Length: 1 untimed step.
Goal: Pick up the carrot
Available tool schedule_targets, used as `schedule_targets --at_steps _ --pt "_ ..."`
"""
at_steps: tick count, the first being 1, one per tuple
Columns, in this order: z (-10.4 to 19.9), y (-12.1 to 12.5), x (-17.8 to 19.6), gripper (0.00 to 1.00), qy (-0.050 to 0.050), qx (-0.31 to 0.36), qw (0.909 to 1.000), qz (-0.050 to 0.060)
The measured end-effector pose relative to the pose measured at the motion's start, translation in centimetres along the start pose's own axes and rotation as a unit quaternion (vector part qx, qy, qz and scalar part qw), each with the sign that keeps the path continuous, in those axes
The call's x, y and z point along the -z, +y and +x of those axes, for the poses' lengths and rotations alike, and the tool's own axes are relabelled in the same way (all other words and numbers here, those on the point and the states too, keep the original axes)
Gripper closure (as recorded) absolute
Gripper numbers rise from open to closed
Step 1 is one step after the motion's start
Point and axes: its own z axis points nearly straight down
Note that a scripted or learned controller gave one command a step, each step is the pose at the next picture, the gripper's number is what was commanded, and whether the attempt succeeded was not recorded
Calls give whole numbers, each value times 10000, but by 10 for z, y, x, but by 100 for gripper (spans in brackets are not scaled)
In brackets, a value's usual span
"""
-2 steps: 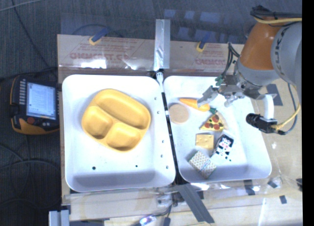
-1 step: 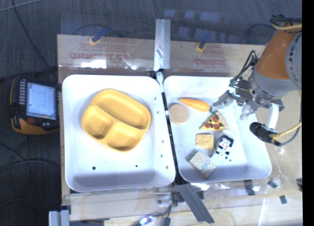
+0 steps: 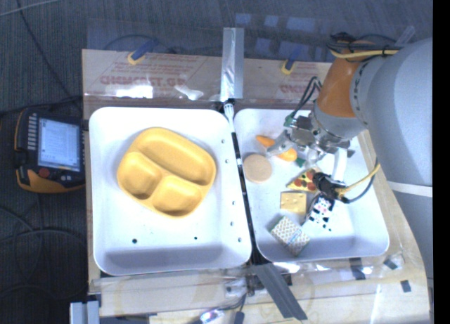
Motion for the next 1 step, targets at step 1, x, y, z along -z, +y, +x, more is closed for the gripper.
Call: schedule_targets --at_steps 1 --pt "-6 3 -7 0 43 -438 9990 -38"
